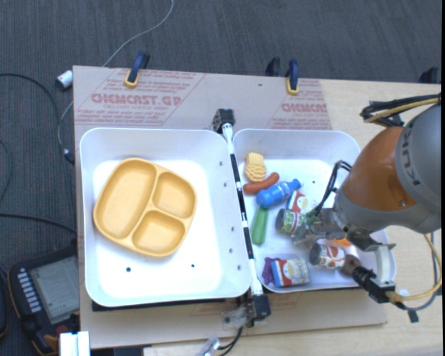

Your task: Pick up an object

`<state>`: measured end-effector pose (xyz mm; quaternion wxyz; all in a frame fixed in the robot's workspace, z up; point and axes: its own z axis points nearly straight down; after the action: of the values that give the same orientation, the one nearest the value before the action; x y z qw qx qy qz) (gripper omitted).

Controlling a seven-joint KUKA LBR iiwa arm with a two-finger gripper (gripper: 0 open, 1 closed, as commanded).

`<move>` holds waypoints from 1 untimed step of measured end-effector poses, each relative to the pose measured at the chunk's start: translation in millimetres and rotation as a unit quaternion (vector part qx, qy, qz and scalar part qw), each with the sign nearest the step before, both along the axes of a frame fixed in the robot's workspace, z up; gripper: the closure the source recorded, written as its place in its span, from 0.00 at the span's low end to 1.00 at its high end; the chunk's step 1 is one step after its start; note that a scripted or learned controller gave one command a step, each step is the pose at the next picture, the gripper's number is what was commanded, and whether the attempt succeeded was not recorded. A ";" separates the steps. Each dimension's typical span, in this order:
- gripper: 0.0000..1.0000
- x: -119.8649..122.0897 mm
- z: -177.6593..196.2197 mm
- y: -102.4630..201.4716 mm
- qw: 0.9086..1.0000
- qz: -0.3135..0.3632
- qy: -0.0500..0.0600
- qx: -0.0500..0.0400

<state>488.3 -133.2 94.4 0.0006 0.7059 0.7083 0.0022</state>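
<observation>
Two white bins sat side by side on the bench. The left bin (89,199) held a yellow tray (144,206) with three compartments. The right bin (297,136) held the clutter: a corn cob (256,167) near its 11 o'clock corner, a hot dog (260,182) touching the cob's lower edge, a blue bottle (277,192) just below that, and a green pepper (259,225) lying along the left wall towards 8 o'clock. A purple pouch (286,271) lay at 6 o'clock against the front wall.

The arm (397,173) reached in from 3 o'clock, its orange band over the bin's right half. The gripper (317,228) hung low near the bin's centre, amid the objects. A small jar (290,220) lay just beside it at 9 o'clock, close enough to seem touching, though I could not tell whether it sat between the fingers. A can (328,254) lay tilted just below the gripper, at 5 o'clock. A red-and-white packet (300,201) lay just above the jar, at the gripper's 11 o'clock. How wide the gripper stood could not be told, since the wrist and the clutter hid its tips.
</observation>
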 end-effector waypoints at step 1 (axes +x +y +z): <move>0.00 -0.5 -0.4 0.2 1.000 0.000 0.001 0.000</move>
<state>487.8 -133.0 93.9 -0.0001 0.7059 0.7083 0.0018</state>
